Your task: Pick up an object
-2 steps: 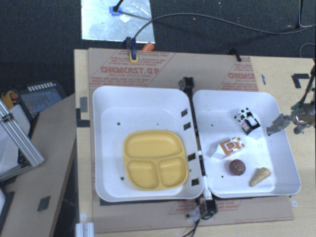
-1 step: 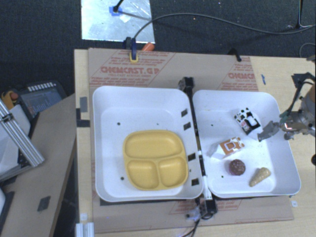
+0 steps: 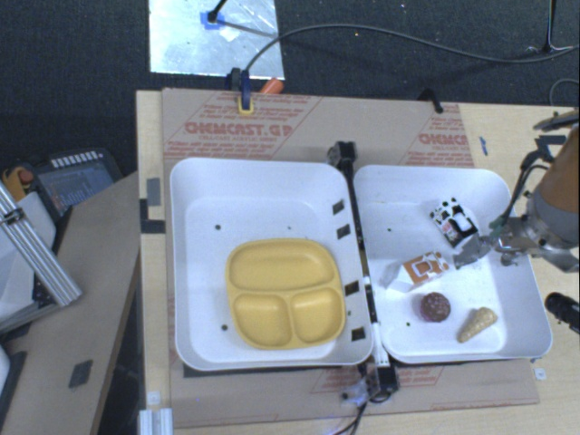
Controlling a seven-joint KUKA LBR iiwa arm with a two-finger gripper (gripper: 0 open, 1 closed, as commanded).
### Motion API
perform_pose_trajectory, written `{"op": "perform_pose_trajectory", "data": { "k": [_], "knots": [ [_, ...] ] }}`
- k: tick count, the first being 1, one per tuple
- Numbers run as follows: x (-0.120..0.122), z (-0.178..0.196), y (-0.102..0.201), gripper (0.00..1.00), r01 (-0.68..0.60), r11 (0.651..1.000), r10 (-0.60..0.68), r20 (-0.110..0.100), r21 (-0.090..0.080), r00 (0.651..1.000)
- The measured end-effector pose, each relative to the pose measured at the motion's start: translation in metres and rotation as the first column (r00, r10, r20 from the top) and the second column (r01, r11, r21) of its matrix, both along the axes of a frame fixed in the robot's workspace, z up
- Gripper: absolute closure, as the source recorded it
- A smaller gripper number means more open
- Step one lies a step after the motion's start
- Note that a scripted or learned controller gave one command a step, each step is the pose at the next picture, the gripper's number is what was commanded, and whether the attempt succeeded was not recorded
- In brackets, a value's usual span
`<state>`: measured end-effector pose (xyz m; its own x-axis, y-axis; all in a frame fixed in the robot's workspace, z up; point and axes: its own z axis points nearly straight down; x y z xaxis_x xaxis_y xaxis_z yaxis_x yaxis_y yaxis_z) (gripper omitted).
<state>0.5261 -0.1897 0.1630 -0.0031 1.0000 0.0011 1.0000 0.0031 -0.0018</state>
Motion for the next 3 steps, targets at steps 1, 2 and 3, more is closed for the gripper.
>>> {"op": "perform_pose_trajectory", "data": {
  "k": [1,2,3],
  "knots": [
    [-0.005,-0.044,-0.004,0.00,0.002,1.000,-0.002,0.001,-0.001,1.000],
    [-0.004,-0.031,-0.004,1.00,0.002,1.000,-0.002,0.004,-0.002,1.000],
    [-0.012,0.019,-0.009,1.00,0.004,1.000,-0.004,0.007,-0.003,1.000]
  ]
}}
